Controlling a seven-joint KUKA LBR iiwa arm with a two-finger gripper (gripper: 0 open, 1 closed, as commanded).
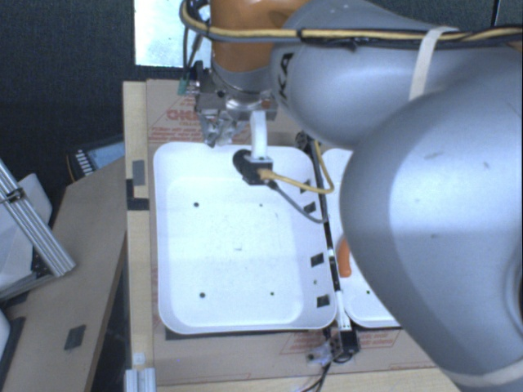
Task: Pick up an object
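- The gripper hung over the far rim of the left bin, near that bin's far left corner, with the wrist pointing straight down, a pose that suits a drop onto something from above.
- Whether the gripper was released or clenched could not be told: it was small, blurred and seen against the cardboard sheet under the bins. Nothing could be seen held in it.
- The left bin's white floor bore a few small dark specks, spread well apart. They looked like marks or holes in the tray rather than things to lift, though that is a judgement.
- The one likely thing for the task was an orange thing in the right bin, lying just beside the wall shared with the left bin. A thin strip of it showed; its shape could not be made out.
- The arm reached in across the right bin and covered most of it, so other things may have lain beneath it.
- The gripper stood well apart from the orange thing, in the other bin's far corner, so the pick looked not yet begun.
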